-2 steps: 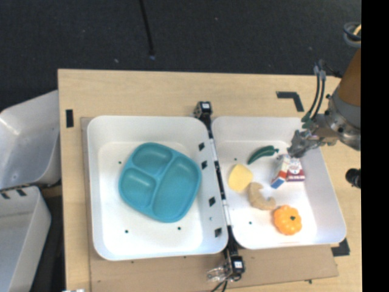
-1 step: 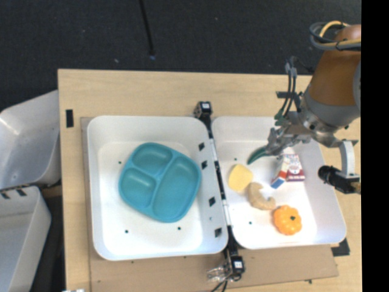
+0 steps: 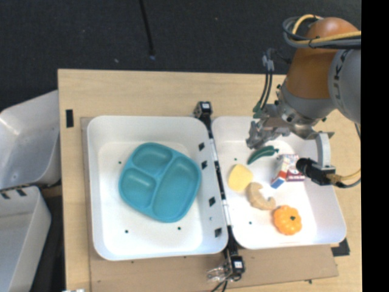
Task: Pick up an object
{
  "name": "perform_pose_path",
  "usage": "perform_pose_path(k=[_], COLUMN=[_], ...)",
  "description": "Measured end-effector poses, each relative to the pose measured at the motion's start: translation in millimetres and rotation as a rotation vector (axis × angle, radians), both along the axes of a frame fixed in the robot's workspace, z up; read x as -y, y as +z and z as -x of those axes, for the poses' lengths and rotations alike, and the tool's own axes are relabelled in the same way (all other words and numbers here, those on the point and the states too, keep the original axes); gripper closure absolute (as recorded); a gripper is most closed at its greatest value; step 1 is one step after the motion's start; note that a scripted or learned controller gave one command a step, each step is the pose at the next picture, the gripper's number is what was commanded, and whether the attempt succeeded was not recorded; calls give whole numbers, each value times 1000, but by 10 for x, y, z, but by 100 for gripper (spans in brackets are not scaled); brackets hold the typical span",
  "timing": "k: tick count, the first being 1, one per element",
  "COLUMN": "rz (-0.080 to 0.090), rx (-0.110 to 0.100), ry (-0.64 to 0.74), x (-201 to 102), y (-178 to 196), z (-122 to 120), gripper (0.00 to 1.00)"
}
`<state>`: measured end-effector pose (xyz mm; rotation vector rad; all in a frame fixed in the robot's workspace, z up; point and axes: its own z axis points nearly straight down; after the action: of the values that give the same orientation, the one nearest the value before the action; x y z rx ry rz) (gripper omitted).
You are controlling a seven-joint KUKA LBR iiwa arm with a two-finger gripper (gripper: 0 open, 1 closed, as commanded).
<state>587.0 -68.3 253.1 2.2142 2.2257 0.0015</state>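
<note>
Camera view puts my gripper [image 3: 260, 140] low over the right bin [image 3: 328, 224], just above the green pod [image 3: 262, 155] lying near the bin's back, beside the yellow piece [image 3: 240, 177]; I cannot tell how the jaws stand. I judge the pod light, smooth and slim, likely to slip, so I would pinch it across its middle.

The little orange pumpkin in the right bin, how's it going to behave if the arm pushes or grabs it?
The pumpkin looks round, so a push would probably roll it. Its ribbed, glossy-looking skin may slip between fingers. It sits close beside the tan piece, which might get nudged too.
</note>
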Motion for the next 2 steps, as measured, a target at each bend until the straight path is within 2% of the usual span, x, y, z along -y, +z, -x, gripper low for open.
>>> perform_pose_path(k=[2], rz=[-1], rx=[0], ry=[1], x=[-874], y=[110], z=[-324], gripper=[100])
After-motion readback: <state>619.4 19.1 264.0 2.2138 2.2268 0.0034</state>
